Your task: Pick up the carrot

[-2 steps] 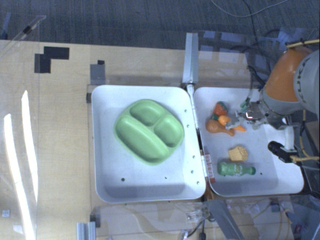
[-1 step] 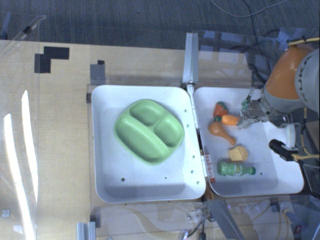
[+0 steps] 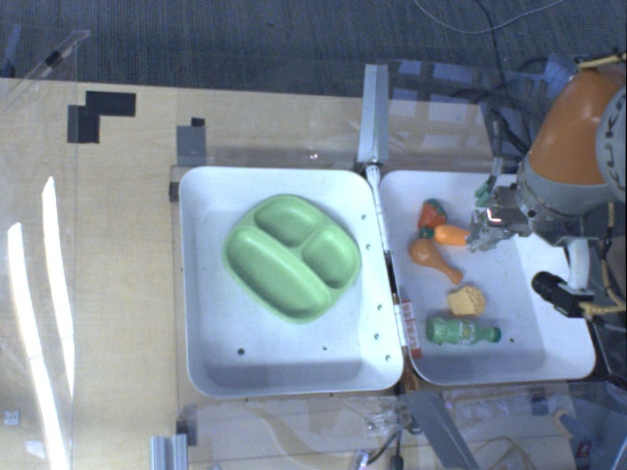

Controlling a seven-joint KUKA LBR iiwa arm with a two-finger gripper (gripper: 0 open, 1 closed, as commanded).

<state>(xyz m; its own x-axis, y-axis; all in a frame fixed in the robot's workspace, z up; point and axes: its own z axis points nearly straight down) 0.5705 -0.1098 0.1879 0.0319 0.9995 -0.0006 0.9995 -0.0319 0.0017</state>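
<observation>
Green toy bottle (image 3: 463, 333) lies nearest in the right bin (image 3: 558, 360); beyond it the carrot (image 3: 449, 234) touches the gripper (image 3: 486, 231), grip state unclear, so the grasp seems underway and closing comes next.

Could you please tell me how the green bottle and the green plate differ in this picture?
The green bottle is small and darker green; the green plate is far larger and pale green. The bottle lies on its side in the right bin, the plate flat in the left bin. Both are green.
</observation>
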